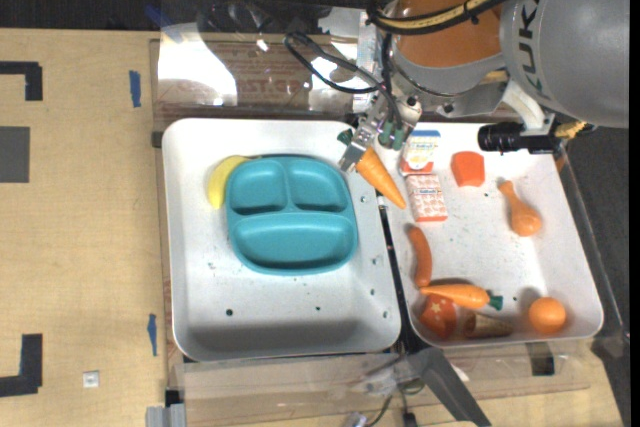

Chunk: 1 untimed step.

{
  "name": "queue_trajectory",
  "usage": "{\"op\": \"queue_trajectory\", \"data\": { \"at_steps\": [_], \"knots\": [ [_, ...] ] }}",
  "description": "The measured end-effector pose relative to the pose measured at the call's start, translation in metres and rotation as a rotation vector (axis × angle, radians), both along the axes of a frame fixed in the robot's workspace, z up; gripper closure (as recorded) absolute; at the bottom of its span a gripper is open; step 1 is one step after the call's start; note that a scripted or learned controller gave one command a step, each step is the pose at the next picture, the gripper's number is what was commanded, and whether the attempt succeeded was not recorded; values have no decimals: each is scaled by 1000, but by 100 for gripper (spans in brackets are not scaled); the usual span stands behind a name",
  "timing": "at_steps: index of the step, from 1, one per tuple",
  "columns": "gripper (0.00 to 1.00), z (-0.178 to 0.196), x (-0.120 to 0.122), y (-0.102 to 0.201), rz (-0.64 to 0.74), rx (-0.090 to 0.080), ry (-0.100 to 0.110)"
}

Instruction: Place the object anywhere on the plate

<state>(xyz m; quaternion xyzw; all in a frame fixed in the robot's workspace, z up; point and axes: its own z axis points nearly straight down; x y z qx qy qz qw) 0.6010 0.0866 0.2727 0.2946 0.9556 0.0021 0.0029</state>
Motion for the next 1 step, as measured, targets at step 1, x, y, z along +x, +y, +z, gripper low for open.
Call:
{"op": "queue_trajectory", "data": {
  "at_steps": [1],
  "knots": [
    [0,0,0,-2,-2,-1,0]
  ]
}}
